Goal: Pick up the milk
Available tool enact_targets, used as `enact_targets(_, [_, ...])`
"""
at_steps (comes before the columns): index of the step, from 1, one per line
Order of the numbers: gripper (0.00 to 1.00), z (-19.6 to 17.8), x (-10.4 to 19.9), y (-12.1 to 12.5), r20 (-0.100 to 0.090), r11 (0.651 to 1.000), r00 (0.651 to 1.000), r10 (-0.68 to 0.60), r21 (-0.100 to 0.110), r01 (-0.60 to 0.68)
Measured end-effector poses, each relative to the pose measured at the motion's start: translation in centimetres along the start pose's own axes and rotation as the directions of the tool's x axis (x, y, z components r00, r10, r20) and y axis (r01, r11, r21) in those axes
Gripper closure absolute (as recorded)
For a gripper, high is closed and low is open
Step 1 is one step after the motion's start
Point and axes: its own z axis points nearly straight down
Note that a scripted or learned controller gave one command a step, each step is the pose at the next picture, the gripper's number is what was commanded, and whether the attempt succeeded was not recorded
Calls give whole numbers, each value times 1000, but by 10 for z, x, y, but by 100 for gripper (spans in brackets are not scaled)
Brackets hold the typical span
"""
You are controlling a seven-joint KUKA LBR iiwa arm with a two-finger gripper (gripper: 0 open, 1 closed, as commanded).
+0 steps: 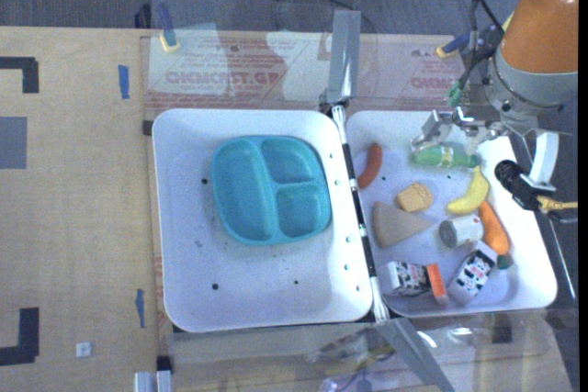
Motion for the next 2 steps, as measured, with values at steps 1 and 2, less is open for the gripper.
enact_targets(1, [0,111,-15,-89,0,998,998,-69,0,69])
enact_targets(2, [0,111,-15,-89,0,998,998,-70,0,70])
